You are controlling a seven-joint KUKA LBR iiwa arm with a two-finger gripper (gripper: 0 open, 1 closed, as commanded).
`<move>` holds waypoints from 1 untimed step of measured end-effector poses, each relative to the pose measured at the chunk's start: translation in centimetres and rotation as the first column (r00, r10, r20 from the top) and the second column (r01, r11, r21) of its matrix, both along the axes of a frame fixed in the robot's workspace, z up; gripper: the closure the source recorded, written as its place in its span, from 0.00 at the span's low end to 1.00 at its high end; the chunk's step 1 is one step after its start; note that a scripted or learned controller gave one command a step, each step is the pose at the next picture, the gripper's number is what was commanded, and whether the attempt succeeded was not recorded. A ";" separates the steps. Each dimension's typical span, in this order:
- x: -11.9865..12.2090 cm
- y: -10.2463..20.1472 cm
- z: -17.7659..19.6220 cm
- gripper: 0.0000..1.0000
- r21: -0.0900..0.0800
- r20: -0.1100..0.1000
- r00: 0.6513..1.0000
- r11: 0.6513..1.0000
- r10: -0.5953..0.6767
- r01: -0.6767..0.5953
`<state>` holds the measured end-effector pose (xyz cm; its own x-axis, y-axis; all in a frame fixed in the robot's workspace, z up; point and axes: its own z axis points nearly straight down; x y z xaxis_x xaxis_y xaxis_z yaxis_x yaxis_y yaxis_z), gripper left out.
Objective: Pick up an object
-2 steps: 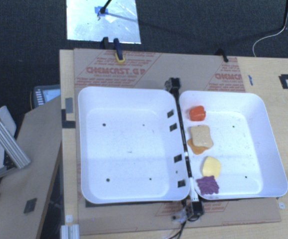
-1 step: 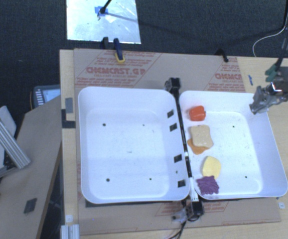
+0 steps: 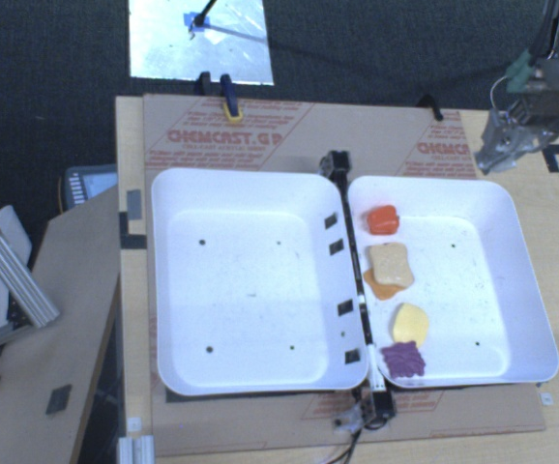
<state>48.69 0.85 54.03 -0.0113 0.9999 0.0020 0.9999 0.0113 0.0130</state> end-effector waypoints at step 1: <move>-0.1 4.1 -0.5 1.00 -0.001 -0.010 1.000 1.000 -0.003 0.003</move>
